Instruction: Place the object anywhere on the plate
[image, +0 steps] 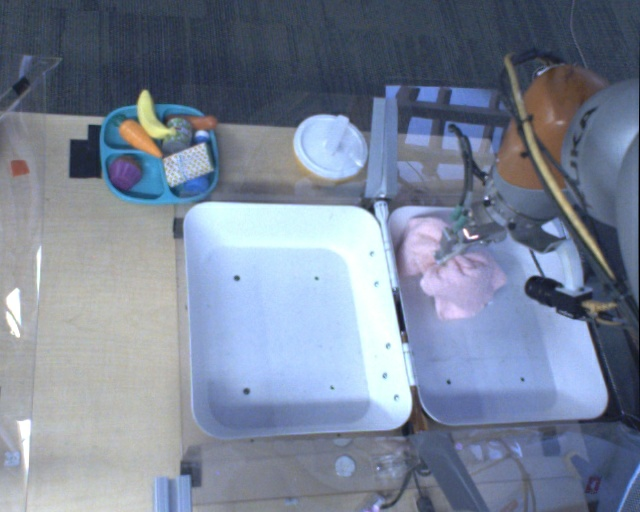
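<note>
A crumpled pink cloth (455, 272) lies in the right bin (520, 385), toward its far left part. My gripper (458, 243) reaches in from the right and sits right over the cloth's middle, its tip down at the fabric. The cloth rests on the bin floor. The blue divided plate (112, 148) stands on the bench at the far left, beyond the left bin, and carries a toy banana (150, 115), a carrot (138, 136) and several other small toy foods.
The left bin (285, 320) sits between the cloth and the plate. A white lidded round container (331, 147) stands behind the left bin. A metal divider (380, 150) and frame rise behind the bins' seam. The arm's cables (560, 200) hang over the right bin.
</note>
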